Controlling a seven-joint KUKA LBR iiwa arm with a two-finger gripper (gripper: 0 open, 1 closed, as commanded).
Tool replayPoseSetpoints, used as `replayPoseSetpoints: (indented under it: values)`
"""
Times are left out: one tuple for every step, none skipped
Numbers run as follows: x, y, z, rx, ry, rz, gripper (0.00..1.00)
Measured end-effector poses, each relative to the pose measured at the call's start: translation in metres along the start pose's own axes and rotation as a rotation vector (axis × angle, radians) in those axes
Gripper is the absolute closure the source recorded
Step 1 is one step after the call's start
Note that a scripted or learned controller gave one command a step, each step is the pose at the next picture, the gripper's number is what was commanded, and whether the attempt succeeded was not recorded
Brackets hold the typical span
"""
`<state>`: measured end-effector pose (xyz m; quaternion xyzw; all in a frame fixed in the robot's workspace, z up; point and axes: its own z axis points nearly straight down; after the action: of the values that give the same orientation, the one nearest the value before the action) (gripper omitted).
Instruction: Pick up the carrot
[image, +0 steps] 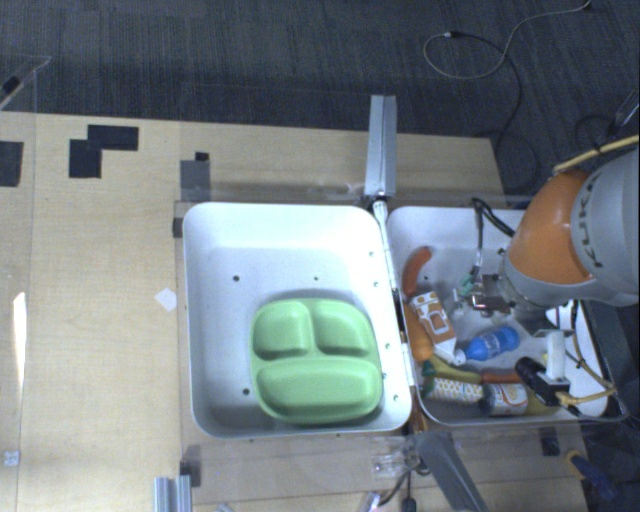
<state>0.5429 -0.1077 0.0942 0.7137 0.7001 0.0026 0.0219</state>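
Camera view puts the slim orange carrot (424, 345) against the left wall of the right-hand shallow white bin (440, 222), its long axis running roughly parallel to that wall, from far to near; which end is the tip I cannot tell. An orange-and-white printed carton (434, 314) lies touching it, and a curved red-orange sausage-like piece (415, 266) sits just beyond. The metal pincer (484, 294) hangs nearer the bin's middle; whether it is apart or together I cannot tell. Likely trouble: the wall blocking one side, or grabbing the carton instead.
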Motion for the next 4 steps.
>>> replayPoseSetpoints:
  values:
    - [0.007, 0.002, -0.01, 0.004, 0.014, -0.007, 1.0]
    - [0.008, -0.042, -0.001, -0.002, 0.005, -0.688, 1.0]
    - [-0.043, -0.036, -0.103, 0.006, 0.037, -1.21, 1.0]
    - [-0.043, -0.033, -0.114, -0.002, 0.03, -1.209, 1.0]
